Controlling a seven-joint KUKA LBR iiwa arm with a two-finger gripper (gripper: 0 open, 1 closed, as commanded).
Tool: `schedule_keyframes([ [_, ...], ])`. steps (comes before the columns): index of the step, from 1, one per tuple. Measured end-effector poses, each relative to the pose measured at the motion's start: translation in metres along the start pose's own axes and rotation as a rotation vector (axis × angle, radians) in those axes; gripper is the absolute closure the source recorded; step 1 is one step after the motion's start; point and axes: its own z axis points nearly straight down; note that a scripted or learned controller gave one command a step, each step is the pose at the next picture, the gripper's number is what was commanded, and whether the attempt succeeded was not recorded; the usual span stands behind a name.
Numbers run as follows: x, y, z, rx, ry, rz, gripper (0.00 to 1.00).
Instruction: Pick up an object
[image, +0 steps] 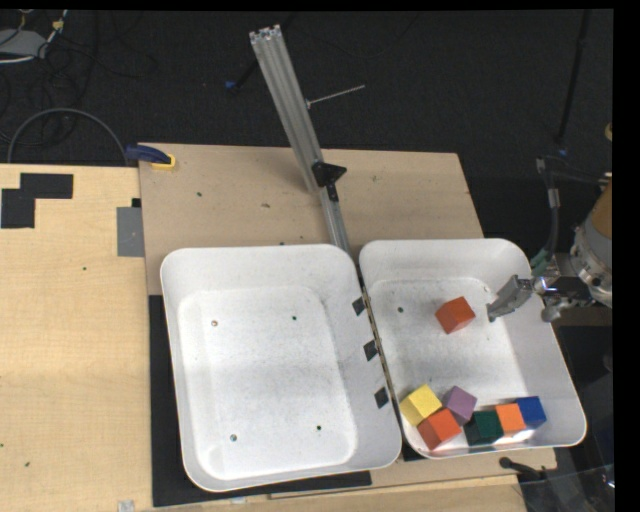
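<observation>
An orange-red cube (455, 314) lies alone in the middle of the right bin (430, 252). Along that bin's front edge sits a cluster of blocks: yellow (421, 402), purple (460, 402), red (438, 428), green (484, 427), orange (511, 416) and blue (531, 410). My gripper (526, 304) hangs over the right bin's right side, just right of the orange-red cube and apart from it. It is open, with nothing between its fingers (507, 298).
The left bin (200, 262) stands beside the right one, with black clips (370, 349) on the shared rim. A slanted aluminium bar (296, 118) rises behind the bins. The wooden bench (70, 330) extends to the left.
</observation>
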Motion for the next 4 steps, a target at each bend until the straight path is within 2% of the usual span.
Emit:
schedule_keyframes([
  [1,0.0,0.0,0.0,0.0,0.0,0.002,0.0],
  [2,0.006,0.01,0.081,0.009,0.002,-0.002,0.0],
  [3,0.004,0.011,0.066,0.002,0.001,0.004,1.0],
  [4,0.009,0.052,0.055,-0.003,-0.001,-0.009,1.0],
])
